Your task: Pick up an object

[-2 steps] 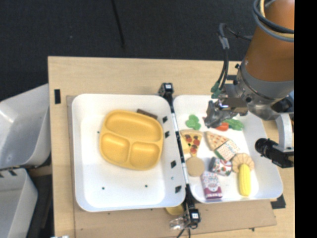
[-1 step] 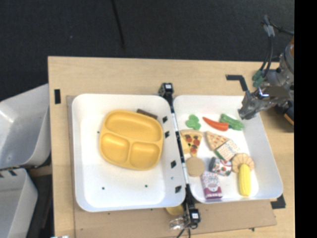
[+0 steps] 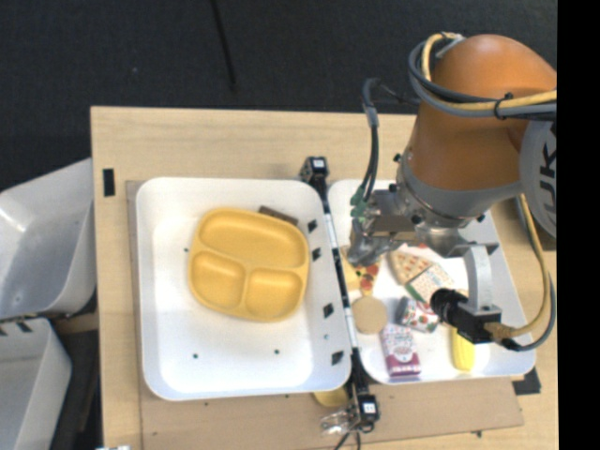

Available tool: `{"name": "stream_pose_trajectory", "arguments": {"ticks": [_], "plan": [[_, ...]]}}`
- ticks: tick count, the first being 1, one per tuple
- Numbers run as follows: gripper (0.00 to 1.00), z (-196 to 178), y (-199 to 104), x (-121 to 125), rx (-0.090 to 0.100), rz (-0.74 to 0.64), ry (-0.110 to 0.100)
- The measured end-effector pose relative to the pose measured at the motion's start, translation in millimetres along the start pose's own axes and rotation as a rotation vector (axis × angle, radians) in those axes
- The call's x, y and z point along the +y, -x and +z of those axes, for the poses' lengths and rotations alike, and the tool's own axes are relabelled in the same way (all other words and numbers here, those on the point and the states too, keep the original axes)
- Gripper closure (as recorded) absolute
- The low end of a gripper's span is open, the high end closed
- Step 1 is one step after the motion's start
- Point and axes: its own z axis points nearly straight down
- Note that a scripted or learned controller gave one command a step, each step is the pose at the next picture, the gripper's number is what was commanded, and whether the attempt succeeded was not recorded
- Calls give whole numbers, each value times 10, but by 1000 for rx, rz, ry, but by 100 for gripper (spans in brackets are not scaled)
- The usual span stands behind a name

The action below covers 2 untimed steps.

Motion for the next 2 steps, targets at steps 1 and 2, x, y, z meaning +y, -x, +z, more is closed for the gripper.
{"name": "stream_pose_trajectory", "arguments": {"ticks": [1, 2], "plan": [[100, -502, -492, 11, 0, 2, 13], [100, -788, -250, 4, -2, 10, 13]]}}
